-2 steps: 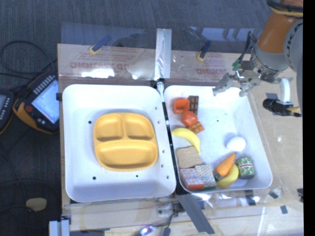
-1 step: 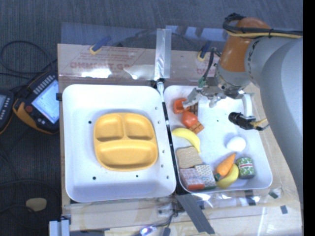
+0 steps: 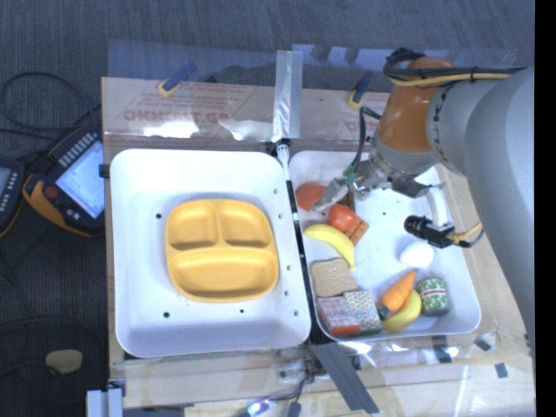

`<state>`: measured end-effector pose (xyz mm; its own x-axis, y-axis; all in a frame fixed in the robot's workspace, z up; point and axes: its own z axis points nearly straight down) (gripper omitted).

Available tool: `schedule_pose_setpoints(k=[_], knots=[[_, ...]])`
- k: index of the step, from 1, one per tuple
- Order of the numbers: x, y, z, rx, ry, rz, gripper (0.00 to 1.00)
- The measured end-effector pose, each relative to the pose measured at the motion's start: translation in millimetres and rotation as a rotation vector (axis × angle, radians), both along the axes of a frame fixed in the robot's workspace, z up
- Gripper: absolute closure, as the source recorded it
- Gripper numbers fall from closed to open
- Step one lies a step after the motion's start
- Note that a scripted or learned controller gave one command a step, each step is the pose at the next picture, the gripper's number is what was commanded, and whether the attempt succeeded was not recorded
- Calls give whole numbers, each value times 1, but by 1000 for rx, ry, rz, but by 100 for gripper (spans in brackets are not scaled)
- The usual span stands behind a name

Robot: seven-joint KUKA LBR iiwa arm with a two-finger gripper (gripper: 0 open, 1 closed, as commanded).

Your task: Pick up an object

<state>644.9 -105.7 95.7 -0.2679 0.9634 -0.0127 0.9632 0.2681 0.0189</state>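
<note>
Fingers [image 3: 328, 200] apart abv red block [image 3: 346, 220]; can [image 3: 434, 295] label unreadable.

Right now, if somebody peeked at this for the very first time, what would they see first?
Probably the big yellow divided plate, alone in the middle of the left bin. Next, the pile of toy food in the right bin: a banana, a carrot and a slice of bread near the front. The grey and orange arm reaches down from the right over that bin's back corner.
</note>
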Motion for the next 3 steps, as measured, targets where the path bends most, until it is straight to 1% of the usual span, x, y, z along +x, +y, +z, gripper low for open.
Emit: schedule_pose_setpoints(k=[1,2,3], knots=[[-39,1,-6,3,10,35,0],[-37,2,5,7,5,36,100],[9,71,88,6,22,-33,100]])
